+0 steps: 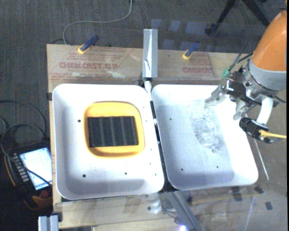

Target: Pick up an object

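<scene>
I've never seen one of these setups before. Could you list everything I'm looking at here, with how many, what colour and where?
Bins: two, white, side by side on the bench; left bin, right bin.
Tray-like object: one, yellow-orange with a dark ribbed centre, lying in the left bin.
Clear crumpled item: one, transparent, in the right bin; too faint to identify.
Board: one, brown with red lettering, under the far side of the bins.
Clamps: two, blue and yellow, on the board's far edge and.
Metal post: one, silver, between the bins at the far side.
Screen device: one, lit, on the floor to the left.
Arm: one, grey and orange, at the right.
Pincer: one, above the right bin's far right corner.
</scene>
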You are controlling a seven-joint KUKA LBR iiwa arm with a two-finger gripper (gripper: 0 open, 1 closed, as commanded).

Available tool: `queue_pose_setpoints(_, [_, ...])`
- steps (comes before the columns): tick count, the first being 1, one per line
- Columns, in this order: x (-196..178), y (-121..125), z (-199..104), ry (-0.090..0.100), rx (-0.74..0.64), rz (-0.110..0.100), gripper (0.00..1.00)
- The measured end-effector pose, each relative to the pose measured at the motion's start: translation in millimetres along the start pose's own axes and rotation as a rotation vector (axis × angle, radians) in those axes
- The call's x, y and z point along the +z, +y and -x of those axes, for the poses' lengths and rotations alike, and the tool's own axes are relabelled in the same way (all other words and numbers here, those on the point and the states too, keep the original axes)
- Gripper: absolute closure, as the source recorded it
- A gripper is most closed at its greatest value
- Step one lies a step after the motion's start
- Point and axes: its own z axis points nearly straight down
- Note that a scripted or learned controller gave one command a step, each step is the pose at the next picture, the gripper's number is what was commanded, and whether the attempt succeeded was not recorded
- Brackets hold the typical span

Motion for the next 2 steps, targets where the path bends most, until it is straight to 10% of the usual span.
queue_pose_setpoints(1, [92.7, -2.0, 52.1, 0.001, -0.135, -0.004, 0.0])
queue_pose_setpoints(2, [33.0, -23.6, 73.8, 0.001, -0.555, 0.002, 0.0])
